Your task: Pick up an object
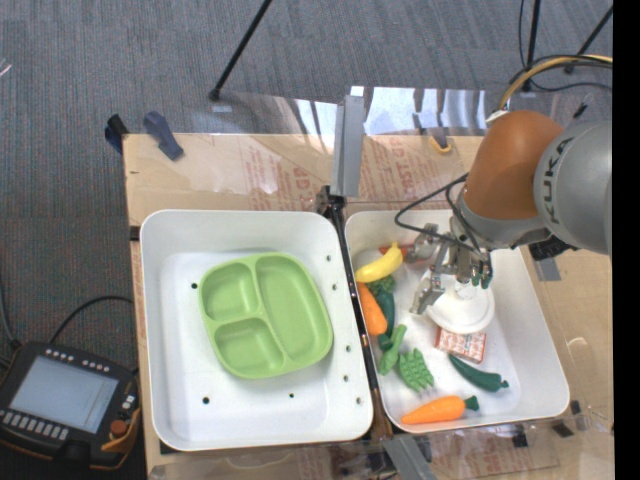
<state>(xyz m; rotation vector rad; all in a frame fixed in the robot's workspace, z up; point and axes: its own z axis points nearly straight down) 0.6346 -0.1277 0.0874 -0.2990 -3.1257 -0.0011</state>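
1. Camera view: the pincer (452,273) hangs low in the right bin (545,368), toward the tabletop's (180,183) right edge. It sits at the far rim of a white round object (465,313), which I judge to be the pick. I cannot tell how wide the pincer stands or whether it has hold of anything.
2. Risk: it looks off-centre on that smooth white shape, so a squeeze could skid off and come up bare.
3. Risk: a red-and-white packet (462,344) touches the white object's near side, and a banana (380,264) and carrot (372,310) lie to the left. A nudge could shove them about.
4. Writing: "KUKA" shows on the grey arm (560,188), partly turned away. Red print on the clear sheet (270,173) and the packet's label are too small to read.
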